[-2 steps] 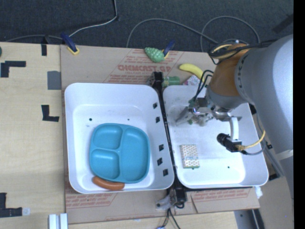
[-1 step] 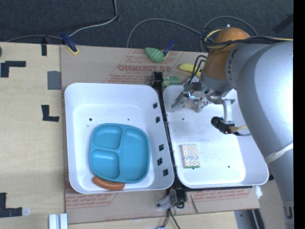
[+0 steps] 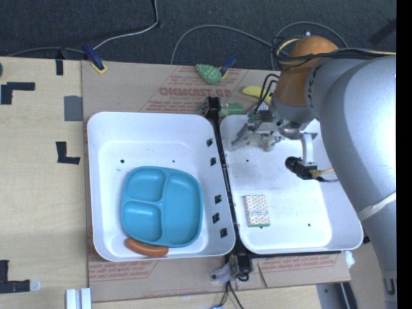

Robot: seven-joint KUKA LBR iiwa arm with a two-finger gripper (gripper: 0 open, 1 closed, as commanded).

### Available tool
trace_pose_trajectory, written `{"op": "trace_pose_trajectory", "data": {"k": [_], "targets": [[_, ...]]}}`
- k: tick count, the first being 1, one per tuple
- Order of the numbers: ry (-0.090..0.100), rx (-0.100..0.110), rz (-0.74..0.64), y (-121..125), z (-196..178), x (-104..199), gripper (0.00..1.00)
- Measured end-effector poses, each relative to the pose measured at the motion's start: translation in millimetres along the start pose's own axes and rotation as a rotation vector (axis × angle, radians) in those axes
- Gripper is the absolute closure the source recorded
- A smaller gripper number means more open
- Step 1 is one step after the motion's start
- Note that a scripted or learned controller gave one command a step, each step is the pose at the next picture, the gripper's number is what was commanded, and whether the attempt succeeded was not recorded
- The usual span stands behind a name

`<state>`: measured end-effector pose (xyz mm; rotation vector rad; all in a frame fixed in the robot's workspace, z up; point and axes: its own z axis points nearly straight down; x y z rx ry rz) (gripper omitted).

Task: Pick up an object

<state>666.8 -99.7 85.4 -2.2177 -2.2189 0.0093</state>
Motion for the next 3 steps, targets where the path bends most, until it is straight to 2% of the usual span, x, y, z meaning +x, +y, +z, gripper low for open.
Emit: {"op": "trace_pose_trajectory", "data": {"k": [3], "targets": [[-0.004,-0.001,0.002,0.2,0.7,1.7,0.00]]}}
